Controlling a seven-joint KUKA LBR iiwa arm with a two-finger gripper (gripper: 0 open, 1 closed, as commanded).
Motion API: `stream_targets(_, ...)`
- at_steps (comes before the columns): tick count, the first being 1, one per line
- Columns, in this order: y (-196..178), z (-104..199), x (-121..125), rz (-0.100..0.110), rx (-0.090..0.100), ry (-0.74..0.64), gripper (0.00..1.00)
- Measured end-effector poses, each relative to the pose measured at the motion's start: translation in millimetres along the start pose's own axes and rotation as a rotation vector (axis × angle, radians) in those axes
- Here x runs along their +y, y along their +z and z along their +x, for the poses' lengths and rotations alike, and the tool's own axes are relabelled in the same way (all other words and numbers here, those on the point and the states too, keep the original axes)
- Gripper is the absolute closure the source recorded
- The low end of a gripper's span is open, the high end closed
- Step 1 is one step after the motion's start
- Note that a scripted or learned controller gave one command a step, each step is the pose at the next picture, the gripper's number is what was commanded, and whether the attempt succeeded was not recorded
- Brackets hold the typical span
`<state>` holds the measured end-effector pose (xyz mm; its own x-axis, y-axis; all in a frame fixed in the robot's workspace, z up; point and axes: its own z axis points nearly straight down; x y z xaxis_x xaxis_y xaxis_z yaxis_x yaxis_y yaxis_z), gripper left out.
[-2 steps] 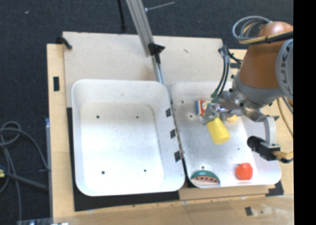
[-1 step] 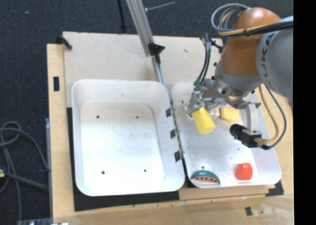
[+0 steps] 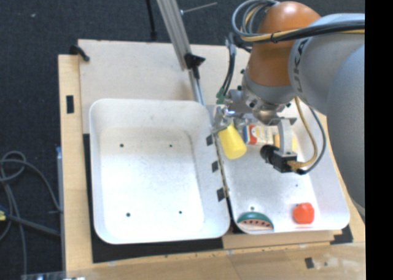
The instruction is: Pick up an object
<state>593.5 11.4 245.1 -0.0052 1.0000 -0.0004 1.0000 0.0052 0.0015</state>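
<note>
1. Arm (image 3: 331, 58) enters from view's right. Its orange band (image 3: 276, 39) sits over the back part of the right bin (image 3: 270, 190). You see the wrist pointing down and towards the divide between the two bins.
2. Gripper (image 3: 228, 116) is at the right bin's left wall, back half, close to the rim shared w/ the left bin (image 3: 153, 174).
3. Grip state: you can't tell from this angle. Wrist hardware blocks the view, so whether it's clenched or released is unclear.
4. Yellow cylinder (image 3: 232, 142) sits just below the gripper, touching its lower end, tilted, top leaning left. It's over the right bin's left edge. Held or just resting against the wall: can't tell.
5. Red-and-white packet (image 3: 256, 132) lies just right of the yellow cylinder, partly hidden under the wrist.
6. Watermelon-slice toy (image 3: 255, 222) lies at the right bin's front rim, towards the left.
7. Red-orange round toy (image 3: 303, 213) lies in the front right of the same bin, near the slice but apart from it.
8. Left bin's floor shows grey scuffing and four small dark dots.
9. Aluminium rail (image 3: 171, 18) slants down from the top of the view to the back end of the divide. Both bins rest on a pale wooden bench (image 3: 123, 64).
</note>
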Motion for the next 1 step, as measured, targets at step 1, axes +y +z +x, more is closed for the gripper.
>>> stream_targets(1,-5.1,48.7,36.5,-0.002,0.002,-0.002,1.00)
